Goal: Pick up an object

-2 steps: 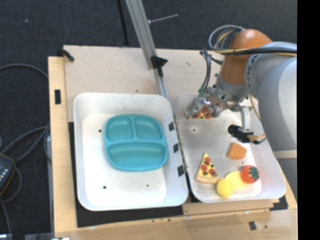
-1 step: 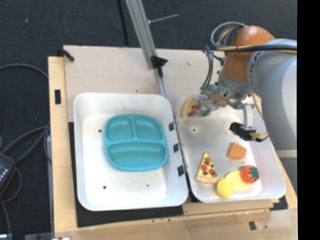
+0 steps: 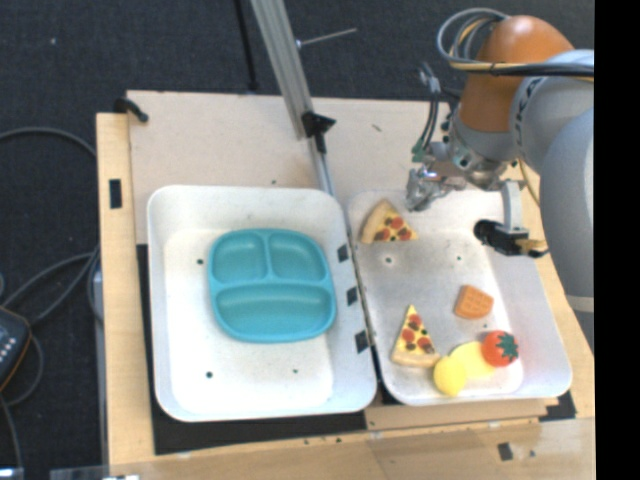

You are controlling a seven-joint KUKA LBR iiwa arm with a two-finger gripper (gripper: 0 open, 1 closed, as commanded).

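Note:
My gripper (image 3: pixel 418 194) hangs over the far edge of the right bin (image 3: pixel 520 268), just right of and above a pizza slice (image 3: pixel 385 224) that lies near the bin's far left corner. Nothing shows between its tips. A second pizza slice (image 3: pixel 413 337) lies near the front of the same bin. An orange piece (image 3: pixel 474 302) sits mid-right. A yellow lemon-like piece (image 3: pixel 457 368) and a red tomato-like piece (image 3: pixel 499 347) lie together at the front right.
The left bin (image 3: pixel 175 268) holds a teal divided plate (image 3: pixel 270 284). A slanted metal post (image 3: pixel 290 68) rises behind the bins, its foot near the gap between them. Cardboard bench surface (image 3: pixel 220 138) lies behind the bins.

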